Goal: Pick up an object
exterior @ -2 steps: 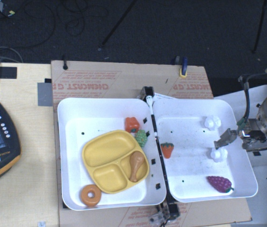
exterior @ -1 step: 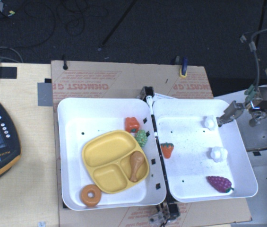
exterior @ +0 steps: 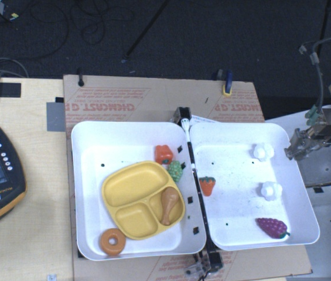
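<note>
A: Arm pose?
B: Gripper (exterior: 311,138) at the view's right edge, outside the right bin (exterior: 244,242), over the bench; open or shut, can't tell.
A: Objects?
B: Purple grapes (exterior: 272,227) in that bin's near corner; chicken drumstick (exterior: 169,204) on the yellow plate (exterior: 131,187) in the left bin (exterior: 86,215).

Even overhead light brightens the two white bins (exterior: 242,246), which nearly wash out. Toward twelve o'clock the floor (exterior: 153,28) sinks into darkness. Shadows are soft and short; detail is slightly grainy and soft.
</note>
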